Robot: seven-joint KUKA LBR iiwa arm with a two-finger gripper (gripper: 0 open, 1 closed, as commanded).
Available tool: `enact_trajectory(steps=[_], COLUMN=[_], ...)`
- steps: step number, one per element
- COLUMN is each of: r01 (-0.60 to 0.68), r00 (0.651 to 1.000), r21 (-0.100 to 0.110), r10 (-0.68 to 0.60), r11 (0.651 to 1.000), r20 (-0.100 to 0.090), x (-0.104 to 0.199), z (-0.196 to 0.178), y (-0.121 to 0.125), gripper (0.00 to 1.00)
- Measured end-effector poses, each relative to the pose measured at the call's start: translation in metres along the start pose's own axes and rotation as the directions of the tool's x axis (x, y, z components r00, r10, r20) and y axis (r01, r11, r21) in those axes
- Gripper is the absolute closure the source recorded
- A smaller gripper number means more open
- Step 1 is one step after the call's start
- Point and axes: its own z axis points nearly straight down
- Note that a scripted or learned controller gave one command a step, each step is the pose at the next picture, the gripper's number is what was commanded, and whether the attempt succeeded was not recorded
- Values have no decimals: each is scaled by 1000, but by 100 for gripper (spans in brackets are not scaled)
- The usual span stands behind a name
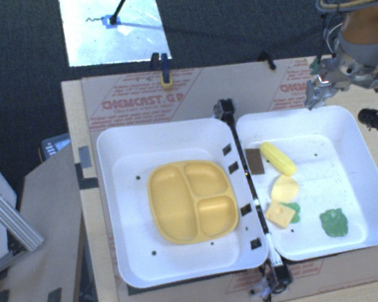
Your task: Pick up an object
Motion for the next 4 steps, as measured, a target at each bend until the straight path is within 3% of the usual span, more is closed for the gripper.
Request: enact_trajectory(steps=[1, 2, 3, 4], r01=[0, 7, -12, 1], r00=[1000, 1000, 1000, 1000], r21=[6, 24, 20, 1], r10=[0, -7, 12, -1], r11=[1000, 1000, 1000, 1000], r20=[-2, -11, -2, -3], x=[14, 119, 43, 68], z=[-96, -17, -21, -157], y=[-1, -4, -35, 2], gripper=[100, 100, 100, 100])
